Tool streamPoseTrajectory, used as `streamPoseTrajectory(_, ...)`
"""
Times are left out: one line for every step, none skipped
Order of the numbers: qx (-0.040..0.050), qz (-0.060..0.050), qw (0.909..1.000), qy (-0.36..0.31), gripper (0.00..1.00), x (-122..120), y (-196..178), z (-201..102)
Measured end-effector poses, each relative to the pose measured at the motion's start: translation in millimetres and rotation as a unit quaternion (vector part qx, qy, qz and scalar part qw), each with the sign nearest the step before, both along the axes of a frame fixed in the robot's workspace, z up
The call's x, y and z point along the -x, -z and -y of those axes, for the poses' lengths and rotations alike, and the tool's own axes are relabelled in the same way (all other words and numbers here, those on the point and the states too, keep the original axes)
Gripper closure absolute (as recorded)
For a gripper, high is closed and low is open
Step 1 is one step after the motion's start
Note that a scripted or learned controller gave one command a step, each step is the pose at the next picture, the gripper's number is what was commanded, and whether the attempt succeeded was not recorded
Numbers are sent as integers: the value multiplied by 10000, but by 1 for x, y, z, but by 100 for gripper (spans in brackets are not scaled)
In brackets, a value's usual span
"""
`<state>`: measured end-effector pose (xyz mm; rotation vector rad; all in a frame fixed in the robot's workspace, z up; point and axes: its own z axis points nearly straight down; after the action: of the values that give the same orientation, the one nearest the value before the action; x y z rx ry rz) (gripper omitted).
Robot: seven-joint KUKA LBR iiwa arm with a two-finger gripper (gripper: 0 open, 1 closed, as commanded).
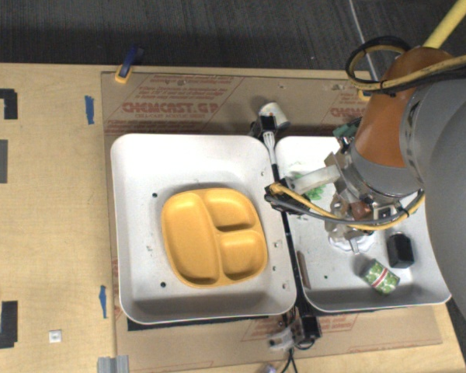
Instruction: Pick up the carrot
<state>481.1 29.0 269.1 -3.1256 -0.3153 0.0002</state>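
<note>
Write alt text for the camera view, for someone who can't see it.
A grey robot arm with an orange band reaches from the right over the right white bin, which holds a black object and a green-and-white item. The left white bin holds a yellow divided tray. Both bins sit on a bench.

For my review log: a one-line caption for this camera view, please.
Grey arm reaches into right white bin near green can; yellow divided tray in left bin.

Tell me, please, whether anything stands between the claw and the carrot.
I cannot tell. The grey arm's wrist hangs over the right shallow white bin and covers its middle, where the carrot may lie. Beside it lie a green can-shaped object and a small black block.
</note>
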Motion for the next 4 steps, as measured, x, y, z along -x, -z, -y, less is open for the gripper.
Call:
streamPoseTrajectory(-5, -14, 10000, 4, 100, 2, 26, -29)
streamPoseTrajectory(0, 1, 10000, 3, 100, 2, 20, -60)
streamPoseTrajectory(1, 4, 10000, 2, 100, -82, 35, -60)
streamPoseTrajectory(-3, -18, 10000, -8, 100, -86, 45, -30)
